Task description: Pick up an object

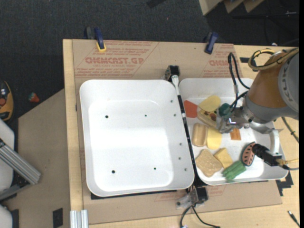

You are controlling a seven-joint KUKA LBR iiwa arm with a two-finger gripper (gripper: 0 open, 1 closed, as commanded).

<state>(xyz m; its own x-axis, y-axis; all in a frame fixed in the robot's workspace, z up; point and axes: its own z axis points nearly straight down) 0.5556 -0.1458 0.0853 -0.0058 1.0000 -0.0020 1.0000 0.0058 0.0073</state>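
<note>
1. Candidate objects all lie in the right bin [190, 86]. Nearest the tool: a yellow wedge-shaped piece [211, 103] toward the far edge, an orange-red piece [190, 109] against the left wall, and a tan bread-like piece [200, 136] with a pale yellow block [214, 139] beside it at mid-bin.
2. Toward the bin's near edge: a cracker-like slab [208, 162], a small yellow piece [224, 156], a green item [234, 170] at the near-right corner, and a watermelon-slice toy [248, 154] just beside it. A small orange chip [235, 135] sits right of centre.
3. The gripper [227, 120] is low over the middle of this bin, between the yellow wedge-shaped piece and the pale yellow block (a teal part sits on its top side). Its state cannot be told from this slant; the wrist hides the tip.
4. Nothing is visibly lifted: every item reads as resting on the bin floor. Judgement: the task is at the descend-or-grasp stage, with the pick unconfirmed.
5. Left to do: secure one item and raise it off the floor.
6. The left bin [95, 127] stands just beside the right one, their walls touching along the middle seam. The arm [270, 91] enters over the right bin's right edge.
</note>
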